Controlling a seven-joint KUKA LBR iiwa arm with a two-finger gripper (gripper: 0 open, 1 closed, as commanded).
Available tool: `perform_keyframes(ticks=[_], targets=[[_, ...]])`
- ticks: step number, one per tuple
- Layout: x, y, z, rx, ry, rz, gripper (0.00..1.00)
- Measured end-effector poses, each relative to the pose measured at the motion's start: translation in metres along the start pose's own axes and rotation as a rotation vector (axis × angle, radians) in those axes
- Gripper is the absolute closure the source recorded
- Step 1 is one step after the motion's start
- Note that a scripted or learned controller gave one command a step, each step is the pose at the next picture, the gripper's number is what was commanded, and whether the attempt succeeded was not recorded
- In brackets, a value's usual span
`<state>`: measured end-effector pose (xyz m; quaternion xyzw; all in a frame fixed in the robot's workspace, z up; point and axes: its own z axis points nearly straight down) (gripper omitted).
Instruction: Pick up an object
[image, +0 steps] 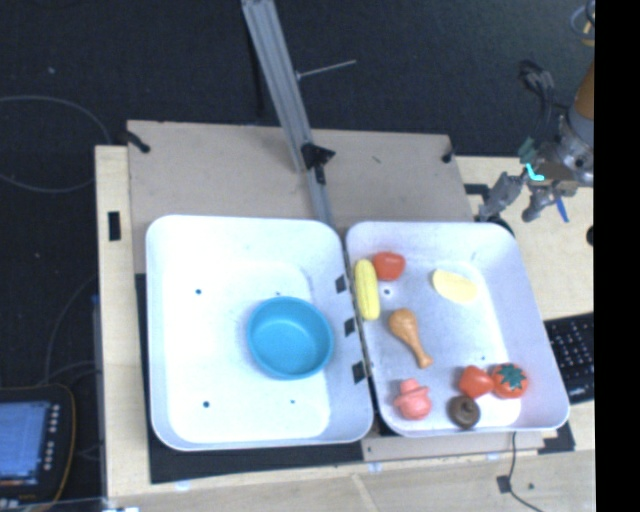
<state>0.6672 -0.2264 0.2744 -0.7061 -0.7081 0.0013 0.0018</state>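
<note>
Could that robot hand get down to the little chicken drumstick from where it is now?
Probably yes. The hand hangs just beyond the right bin's far corner, and the drumstick lies uncovered, apart from its neighbours.

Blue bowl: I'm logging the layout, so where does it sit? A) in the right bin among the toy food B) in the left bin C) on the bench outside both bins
B: the blue bowl sits alone in the left bin, apart from the toy food.
</note>
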Motion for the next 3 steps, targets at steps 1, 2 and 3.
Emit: perform_keyframes(ticks=[1, 2, 3], targets=[[0.0, 0.001, -0.005, -0.008, -0.002, -0.001, 0.0], [0.006, 0.0, 0.042, -0.002, -0.003, -0.002, 0.0], [0.002, -0.007, 0.101, -0.003, -0.004, 0.002, 0.0]])
